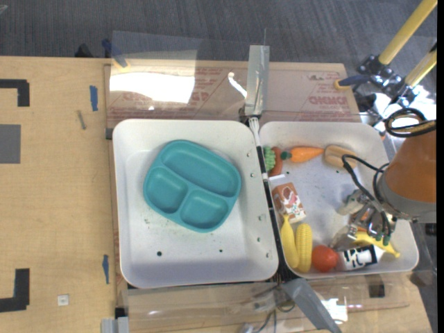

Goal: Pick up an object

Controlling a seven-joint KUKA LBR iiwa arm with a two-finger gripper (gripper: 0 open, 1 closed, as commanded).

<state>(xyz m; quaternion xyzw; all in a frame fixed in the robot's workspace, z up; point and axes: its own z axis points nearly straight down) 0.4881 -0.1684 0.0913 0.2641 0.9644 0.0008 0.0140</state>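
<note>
The right bin (326, 186) holds several toy foods. A carrot (302, 154) and a tan bread roll (338, 155) lie at its far side. A small printed carton (288, 202) rests by the left wall, with a yellow corn cob (303, 244) and a banana (288, 242) below it. A red tomato (324, 257) and a black-and-white bottle (360, 256) sit at the near edge. My gripper (363, 226) hangs low over the near right corner, just above the bottle and a yellow piece (383, 245). Nothing is seen held in it.
A teal divided plate (192, 184) lies in the left bin (139, 255). A green item (269, 159) sits beside the carrot against the wall between the bins. Cables trail from my wrist across the right bin's far right part.
</note>
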